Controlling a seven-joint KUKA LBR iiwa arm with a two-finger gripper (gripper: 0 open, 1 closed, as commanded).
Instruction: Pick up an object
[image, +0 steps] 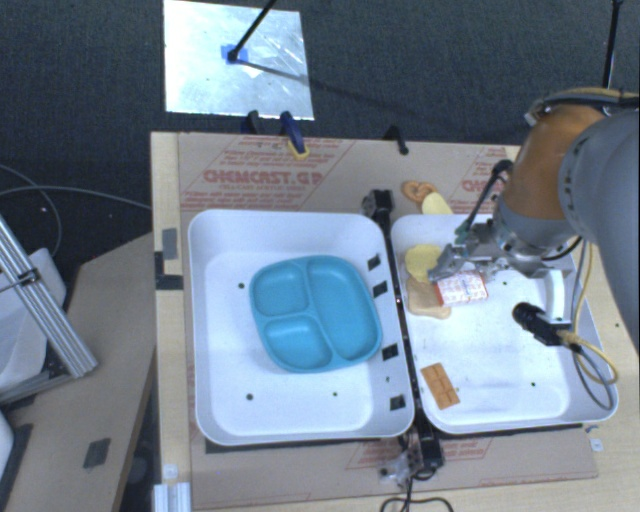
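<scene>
Gripper (447, 262) hangs low over the right bin (520, 405), near its upper left part, but I cannot tell how it is set because the wrist and the cables cover it.

Just beside the gripper, on its lower right side, lies a small white packet with red print (463, 289). It looks like a thin paper or foil pack, so I judge it light, a little soft and easy to crush; the flat face may be slippery, so it is better taken across its short sides. Under the packet, and touching it, is a tan flat piece like a slice of bread (428, 298). It probably bends and offers little height to hold. Just to the upper left of the gripper is a yellow round thing (421, 260), smooth, which may roll away.

Farther down from the gripper, apart from the others, lies a small orange-brown block (440, 385). It seems stiff and light, and good for a hold across its narrow width.

Far to the left, in the other bin (225, 405), rests a blue divided plate (314, 311).
</scene>
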